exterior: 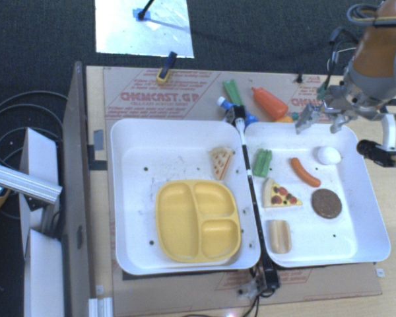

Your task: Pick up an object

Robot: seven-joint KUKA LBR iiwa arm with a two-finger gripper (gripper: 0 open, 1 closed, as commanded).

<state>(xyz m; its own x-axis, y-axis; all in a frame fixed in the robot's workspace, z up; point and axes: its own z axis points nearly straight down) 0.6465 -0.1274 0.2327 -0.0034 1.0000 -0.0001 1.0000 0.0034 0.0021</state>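
My gripper point(321, 119) hangs over the far edge of the right bin point(369, 233), open, with nothing between its fingers. Below it in that bin lie a white egg point(328, 155), a red sausage point(305, 172), a brown patty point(326, 203), a pizza slice point(279, 195), green beans point(262, 162) and a hot dog bun point(278, 235). The left bin point(135, 177) holds a yellow divided tray point(198, 219) and a sandwich wedge point(220, 161).
Behind the bins on the cardboard lie a carrot point(269, 103), a green piece point(231, 91), a blue-and-white item point(232, 108) and a yellow-and-blue clip point(165, 68). Cables and a metal rail point(23, 182) sit at the left.
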